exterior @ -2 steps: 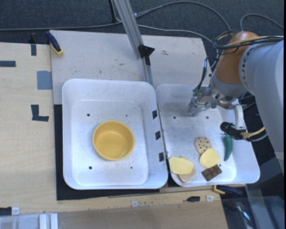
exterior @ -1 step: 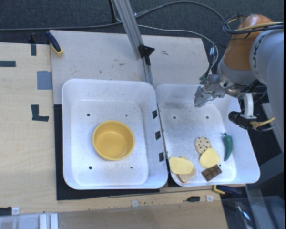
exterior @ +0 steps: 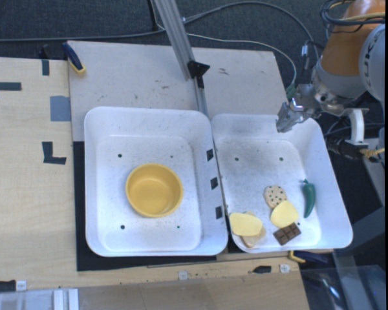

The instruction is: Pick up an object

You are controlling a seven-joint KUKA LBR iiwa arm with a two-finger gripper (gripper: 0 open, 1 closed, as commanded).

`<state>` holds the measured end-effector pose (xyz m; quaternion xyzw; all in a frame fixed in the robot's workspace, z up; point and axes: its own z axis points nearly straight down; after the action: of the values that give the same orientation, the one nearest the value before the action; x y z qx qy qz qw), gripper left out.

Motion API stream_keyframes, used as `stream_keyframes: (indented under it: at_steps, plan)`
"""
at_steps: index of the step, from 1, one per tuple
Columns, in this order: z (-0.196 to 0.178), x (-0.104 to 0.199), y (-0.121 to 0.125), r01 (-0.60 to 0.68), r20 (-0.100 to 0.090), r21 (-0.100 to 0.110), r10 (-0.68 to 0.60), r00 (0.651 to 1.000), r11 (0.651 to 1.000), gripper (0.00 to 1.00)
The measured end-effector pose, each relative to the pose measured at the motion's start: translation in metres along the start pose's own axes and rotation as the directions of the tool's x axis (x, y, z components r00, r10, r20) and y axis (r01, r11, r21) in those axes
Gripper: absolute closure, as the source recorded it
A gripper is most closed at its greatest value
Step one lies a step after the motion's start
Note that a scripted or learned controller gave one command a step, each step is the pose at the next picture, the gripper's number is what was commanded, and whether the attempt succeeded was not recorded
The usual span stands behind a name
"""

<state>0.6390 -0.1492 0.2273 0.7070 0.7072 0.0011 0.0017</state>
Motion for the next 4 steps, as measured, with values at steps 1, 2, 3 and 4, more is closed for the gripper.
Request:
stream_keyframes:
  at_steps: [1, 2, 3, 4]
  plan:
    - [-0.043, 0.000, 0.001, 0.000, 0.000, 0.000, 0.000, 1.000, 1.000, 1.00]
    - [-0.047, 0.049, -0.021, 0.003, -0.001, 0.003, -0.003, 1.000, 1.000, 1.00]
    - [-0.049, 0.096, -0.036, 0.004, -0.002, 0.004, -0.004, 1.000, 1.000, 1.00]
    - [-0.044, 0.142, -0.063, 0.004, -0.002, 0.004, -0.004, 1.000, 1.000, 1.00]
